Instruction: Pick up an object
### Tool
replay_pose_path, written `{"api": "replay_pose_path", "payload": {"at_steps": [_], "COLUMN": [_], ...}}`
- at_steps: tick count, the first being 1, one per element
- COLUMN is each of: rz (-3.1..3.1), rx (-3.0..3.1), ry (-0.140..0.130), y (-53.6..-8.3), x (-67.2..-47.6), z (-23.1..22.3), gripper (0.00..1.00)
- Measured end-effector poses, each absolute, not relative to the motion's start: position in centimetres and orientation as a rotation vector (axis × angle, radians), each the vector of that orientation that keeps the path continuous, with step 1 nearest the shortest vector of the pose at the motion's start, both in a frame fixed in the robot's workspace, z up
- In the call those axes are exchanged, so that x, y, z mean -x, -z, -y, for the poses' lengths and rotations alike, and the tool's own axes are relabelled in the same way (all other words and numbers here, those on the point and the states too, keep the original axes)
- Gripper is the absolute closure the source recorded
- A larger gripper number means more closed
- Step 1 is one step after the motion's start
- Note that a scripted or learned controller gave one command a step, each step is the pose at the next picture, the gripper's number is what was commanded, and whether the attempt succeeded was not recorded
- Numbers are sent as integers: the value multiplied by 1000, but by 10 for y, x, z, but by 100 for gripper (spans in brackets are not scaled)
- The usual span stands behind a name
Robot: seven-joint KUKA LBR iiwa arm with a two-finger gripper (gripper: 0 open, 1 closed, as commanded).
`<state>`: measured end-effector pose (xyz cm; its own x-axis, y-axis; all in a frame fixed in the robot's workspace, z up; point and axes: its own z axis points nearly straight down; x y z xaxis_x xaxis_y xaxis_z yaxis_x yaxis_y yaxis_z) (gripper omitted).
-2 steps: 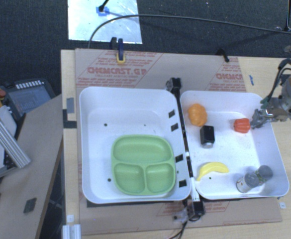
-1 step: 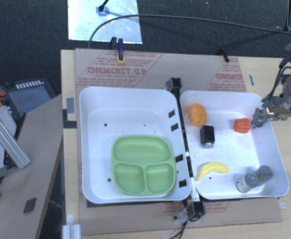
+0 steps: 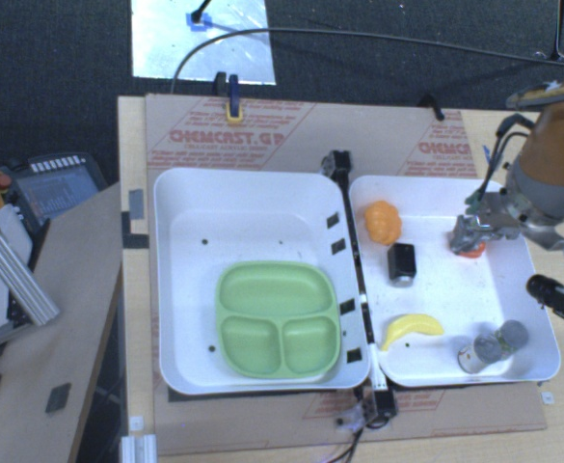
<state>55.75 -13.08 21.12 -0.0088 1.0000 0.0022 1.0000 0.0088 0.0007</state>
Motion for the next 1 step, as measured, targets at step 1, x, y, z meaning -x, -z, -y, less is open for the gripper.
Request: {"api": "replay_pose_path", "payload": {"at_steps": [1], "rz": [2231], "rx": [2210], "ry": [3], "y": [-204], "x": [-552], "z": [80], "gripper": [100]}}
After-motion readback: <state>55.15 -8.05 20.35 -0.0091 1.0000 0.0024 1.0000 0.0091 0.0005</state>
